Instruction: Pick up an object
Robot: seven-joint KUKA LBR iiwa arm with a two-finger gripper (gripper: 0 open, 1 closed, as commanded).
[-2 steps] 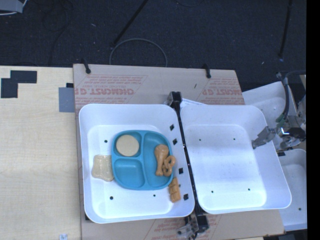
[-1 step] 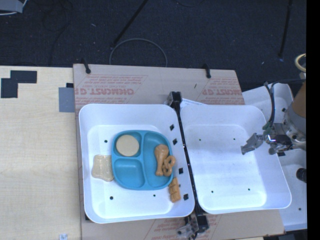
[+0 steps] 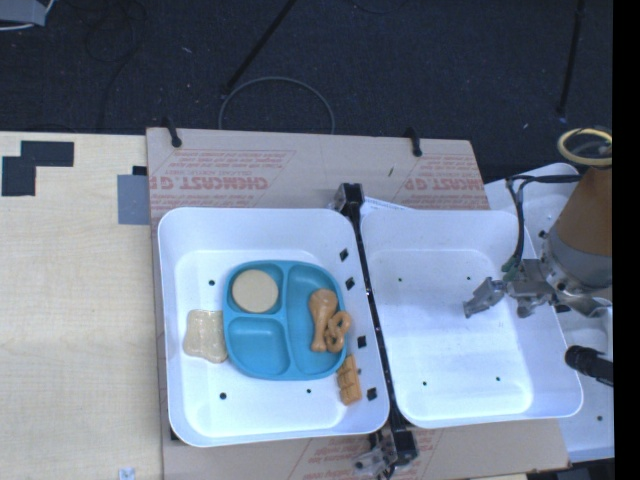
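**Food pieces crowding the left bin, gripper sitting over the right one**

The pickable things are all lying in the left shallow white plastic bin [image 3: 190, 418]. A blue three-compartment plastic tray [image 3: 268, 353] is sitting near that bin's middle, carrying a round tan cookie-like disc [image 3: 254, 291] in its upper-left compartment and a knobbly tan pretzel-shaped piece [image 3: 329, 320] in its right compartment. A pale beige bread-slice-shaped piece [image 3: 205, 335] is lying on the bin floor, touching the tray's left edge. A small orange-brown ridged piece [image 3: 349, 379] is lying just off the tray's lower-right corner, close to the bin's right wall. Open floor is showing along the left bin's lower edge and upper-left corner.

The right shallow white plastic bin [image 3: 450, 368] is offering bare floor across its middle and lower part. The two-finger metal gripper [image 3: 484, 299] is hanging near that bin's right edge, pointing leftward, with nothing between its fingers; whether the jaws are apart or together cannot be told. The grey arm with its orange band [image 3: 588, 213] is reaching in over the bin's upper-right corner.
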